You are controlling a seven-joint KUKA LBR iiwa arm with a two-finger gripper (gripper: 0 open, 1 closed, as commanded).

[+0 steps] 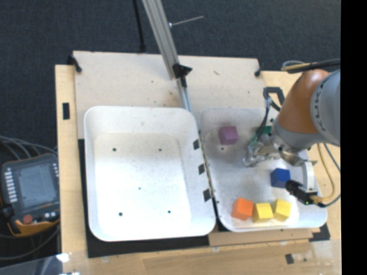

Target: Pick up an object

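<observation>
The right bin [229, 222] holds five blocks, and any of them could serve as the object to pick up. A purple block [228, 134] sits alone toward the far side of that bin. A blue block [280, 177] lies nearer the arm, close under the wrist. Along the near rim three more stand in a row, touching or almost touching: an orange block [242, 208], then a yellow block [263, 211], then a second yellow block [282, 209] at a slight tilt.

The gripper [253, 158] hangs low over bare bin floor between the purple block and the blue one, beside both and touching neither as far as can be seen. No block shows between its fingers, so nothing is held. Whether the tool is released or clenched cannot be told here; its tip is small and tangled with cable and metal parts.

As a judgement, the task is not yet done: all five blocks rest on the bin floor and none is lifted. What is left is the whole grasp: getting the tool over one block, closing on it, and raising it clear. The blue and purple blocks look the nearest candidates.

The left bin [92, 119] sits alongside, and a slanted metal bar [160, 30] rises beyond the bins.
</observation>
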